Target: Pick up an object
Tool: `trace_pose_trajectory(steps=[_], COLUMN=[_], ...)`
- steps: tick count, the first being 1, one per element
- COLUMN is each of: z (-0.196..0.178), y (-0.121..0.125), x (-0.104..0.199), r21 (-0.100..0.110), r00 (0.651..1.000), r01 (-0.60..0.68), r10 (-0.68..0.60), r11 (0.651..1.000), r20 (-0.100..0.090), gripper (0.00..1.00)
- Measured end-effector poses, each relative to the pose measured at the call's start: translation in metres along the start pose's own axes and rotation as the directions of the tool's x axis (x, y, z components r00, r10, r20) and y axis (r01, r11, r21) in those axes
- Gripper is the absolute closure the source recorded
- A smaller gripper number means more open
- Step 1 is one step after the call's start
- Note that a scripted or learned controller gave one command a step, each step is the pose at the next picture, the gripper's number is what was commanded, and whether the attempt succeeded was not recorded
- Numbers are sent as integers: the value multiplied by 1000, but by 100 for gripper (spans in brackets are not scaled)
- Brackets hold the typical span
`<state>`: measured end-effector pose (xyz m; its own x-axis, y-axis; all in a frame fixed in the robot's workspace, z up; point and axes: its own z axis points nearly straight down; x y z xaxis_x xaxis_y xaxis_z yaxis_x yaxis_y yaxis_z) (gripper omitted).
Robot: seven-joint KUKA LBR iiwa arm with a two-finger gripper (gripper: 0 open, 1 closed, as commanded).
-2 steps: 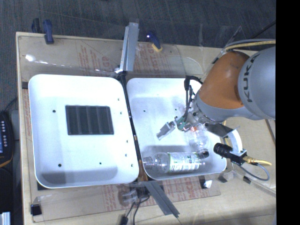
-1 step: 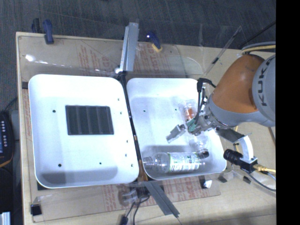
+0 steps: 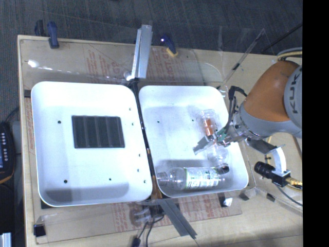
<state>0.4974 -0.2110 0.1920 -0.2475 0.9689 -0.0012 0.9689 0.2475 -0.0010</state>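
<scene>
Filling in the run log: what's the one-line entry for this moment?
end effector: low in right bin, over small clear bottle | large bottle: lying along near wall | left bin: dark grate

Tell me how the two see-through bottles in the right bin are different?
The big bottle lies along the near wall of the right bin; the small bottle lies further back by the gripper. The big bottle is longer, with a white-and-green label; the small bottle shows orange inside. Both are clear plastic, lying down.

Clear bottle point(image 3: 191, 177) lies in right bin point(image 3: 169, 102)
</scene>
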Motion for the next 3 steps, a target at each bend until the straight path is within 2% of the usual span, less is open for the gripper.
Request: trace_pose_trajectory(steps=[1,3], z=[39,39], y=[56,56], x=[-13,-14], r21=[2,2], r00=[998,998], r01=[69,68], r10=[-69,-68], r11=[998,998], r20=[-3,-2], gripper=[0,0])
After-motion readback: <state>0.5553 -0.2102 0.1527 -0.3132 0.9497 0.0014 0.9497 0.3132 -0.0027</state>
